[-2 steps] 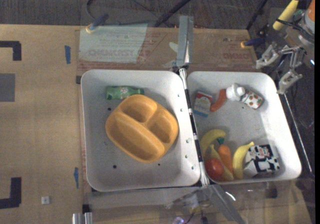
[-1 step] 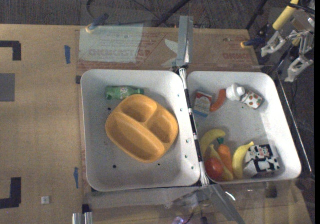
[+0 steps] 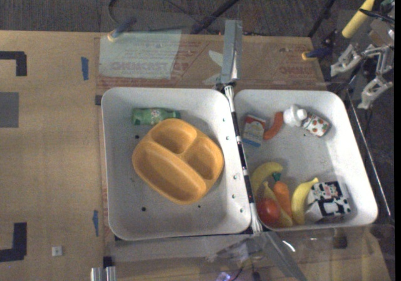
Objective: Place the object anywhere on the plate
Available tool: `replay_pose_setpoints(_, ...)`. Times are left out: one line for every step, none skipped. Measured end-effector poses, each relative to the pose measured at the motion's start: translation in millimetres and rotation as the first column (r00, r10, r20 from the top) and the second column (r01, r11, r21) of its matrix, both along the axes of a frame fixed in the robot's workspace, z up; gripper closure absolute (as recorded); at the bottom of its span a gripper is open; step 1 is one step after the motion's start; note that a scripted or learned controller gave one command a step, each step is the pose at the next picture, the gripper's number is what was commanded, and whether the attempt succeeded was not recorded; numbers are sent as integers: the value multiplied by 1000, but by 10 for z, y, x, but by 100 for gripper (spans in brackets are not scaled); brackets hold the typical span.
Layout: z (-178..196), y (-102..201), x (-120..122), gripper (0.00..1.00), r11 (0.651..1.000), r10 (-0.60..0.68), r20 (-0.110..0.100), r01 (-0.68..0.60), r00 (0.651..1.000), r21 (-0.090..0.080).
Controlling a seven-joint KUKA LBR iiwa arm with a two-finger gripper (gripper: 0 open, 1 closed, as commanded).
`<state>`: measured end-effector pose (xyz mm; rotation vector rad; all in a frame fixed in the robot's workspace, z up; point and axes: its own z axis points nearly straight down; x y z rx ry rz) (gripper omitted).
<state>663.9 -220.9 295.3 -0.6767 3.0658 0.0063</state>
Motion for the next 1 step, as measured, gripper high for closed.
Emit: replay_pose_setpoints(292,-14,47,0,1000,7,5,-7,1000,-2)
